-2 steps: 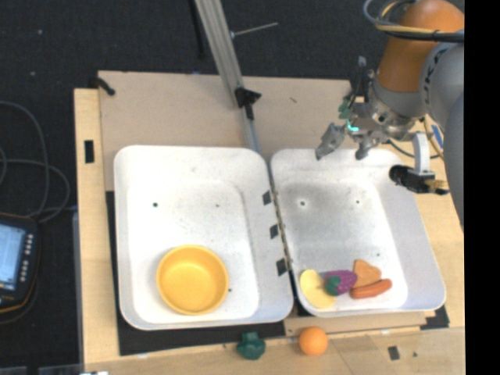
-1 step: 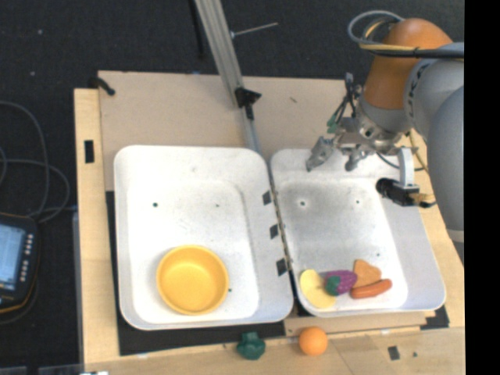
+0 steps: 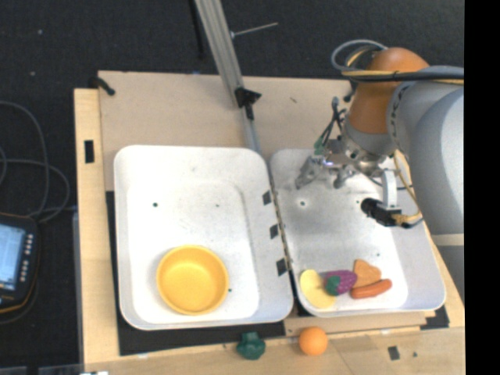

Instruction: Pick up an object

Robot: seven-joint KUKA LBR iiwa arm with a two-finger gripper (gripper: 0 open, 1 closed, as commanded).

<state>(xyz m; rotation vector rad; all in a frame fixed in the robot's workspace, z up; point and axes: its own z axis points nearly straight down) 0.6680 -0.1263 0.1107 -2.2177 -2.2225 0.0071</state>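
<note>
The grey arm (image 3: 426, 143) reaches in from the right, its orange band above the wrist, and the gripper (image 3: 322, 172) hangs over the far end of the right bin (image 3: 344, 225). Its fingers stand apart, clamped on nothing. The toy carrot (image 3: 370, 290) lies in that bin's near corner, long axis running left to right, beside a purple piece (image 3: 340, 281) and a yellow piece (image 3: 312, 287). The left bin (image 3: 187, 201) holds a yellow bowl (image 3: 192, 279). An orange ball (image 3: 312, 341) and a green toy (image 3: 251, 346) rest on the wooden bench (image 3: 172, 108); dark floor surrounds it.
</note>
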